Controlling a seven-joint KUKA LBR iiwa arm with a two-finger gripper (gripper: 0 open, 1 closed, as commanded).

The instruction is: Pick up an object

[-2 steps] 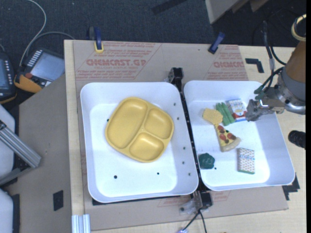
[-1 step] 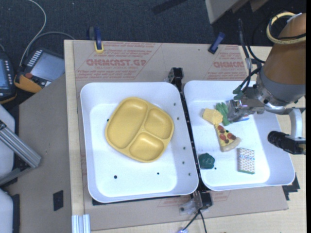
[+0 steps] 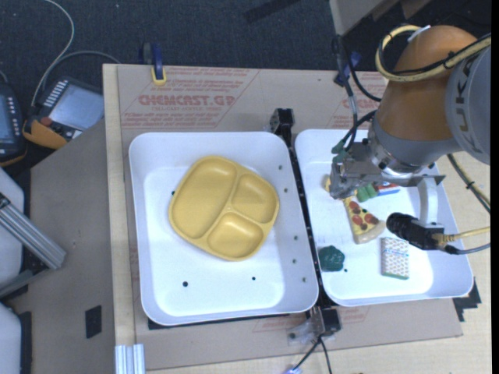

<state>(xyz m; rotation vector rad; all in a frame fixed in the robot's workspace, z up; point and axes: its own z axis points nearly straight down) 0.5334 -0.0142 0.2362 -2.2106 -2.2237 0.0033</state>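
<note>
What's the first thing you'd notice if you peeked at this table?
The big yellow divided plate jumps out, lying alone in the left white bin. Next comes the robot's orange-banded arm, its claw reaching down into the right bin just above a toy pizza slice, with a small green thing and a patterned card nearby.

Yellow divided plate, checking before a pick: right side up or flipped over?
Right side up: the yellow divided plate shows three open compartments facing the camera.

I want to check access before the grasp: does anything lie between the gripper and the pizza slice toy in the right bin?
Nothing visible does. The gripper hangs just above the pizza slice toy; the green object lies apart.
</note>
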